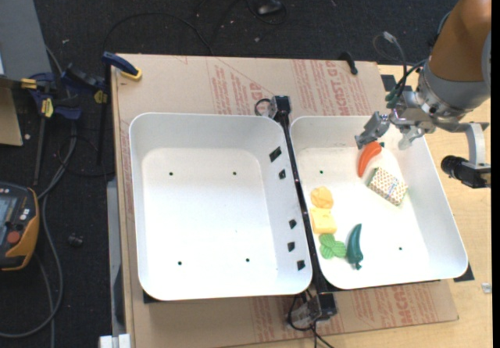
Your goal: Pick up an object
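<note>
Progress is slight from where I sit: nothing is lifted yet. My hand (pixel 393 129) hangs over the far part of the right bin (pixel 437 206), its two fingers spread, with nothing between them that I can see. The orange carrot (pixel 369 157) lies just below the hand and a little to the left of it, close to one fingertip; I cannot tell whether they touch. Beside the carrot, toward the near rim, sits a speckled block (pixel 388 184). Further from the carrot, nearer the divider, lie a yellow round piece (pixel 322 198), a yellow cube (pixel 325 222), a green leafy piece (pixel 332 246) and a teal piece (pixel 355 243). The left bin (pixel 156 135) holds no objects. I judge the carrot the likely target; what remains is to line up over it, descend, close and lift.
</note>
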You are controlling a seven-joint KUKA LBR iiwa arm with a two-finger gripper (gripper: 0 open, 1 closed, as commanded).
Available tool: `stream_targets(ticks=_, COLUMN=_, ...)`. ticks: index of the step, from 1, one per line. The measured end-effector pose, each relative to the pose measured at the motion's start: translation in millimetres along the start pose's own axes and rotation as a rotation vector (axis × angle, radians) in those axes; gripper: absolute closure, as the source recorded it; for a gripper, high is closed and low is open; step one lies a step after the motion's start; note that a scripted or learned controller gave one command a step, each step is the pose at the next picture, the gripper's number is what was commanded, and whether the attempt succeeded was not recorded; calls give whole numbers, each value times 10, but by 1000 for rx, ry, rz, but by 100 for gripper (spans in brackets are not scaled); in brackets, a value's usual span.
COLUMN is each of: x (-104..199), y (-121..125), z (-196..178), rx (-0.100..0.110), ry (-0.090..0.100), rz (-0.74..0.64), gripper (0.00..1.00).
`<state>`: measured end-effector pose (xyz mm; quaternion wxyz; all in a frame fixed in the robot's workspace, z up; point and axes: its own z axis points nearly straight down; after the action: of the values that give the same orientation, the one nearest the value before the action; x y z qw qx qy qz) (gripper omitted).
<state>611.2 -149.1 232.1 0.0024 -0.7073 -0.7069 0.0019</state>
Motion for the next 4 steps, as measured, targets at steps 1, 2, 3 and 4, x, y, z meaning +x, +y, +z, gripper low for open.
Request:
stream_targets(ticks=1, x=1, y=12, z=-32, rx=-6, ry=-1, rz=-1, gripper=0)
stream_targets(ticks=2, x=14, y=44, z=593, rx=-1, ry=0, rz=-1, gripper=0)
stream_targets(ticks=3, x=20, y=130, z=1158, rx=-1, ry=0, rz=-1, gripper=0)
stream_targets(ticks=4, x=25, y=126, z=1408, rx=-4, ry=0, rz=-1, gripper=0)
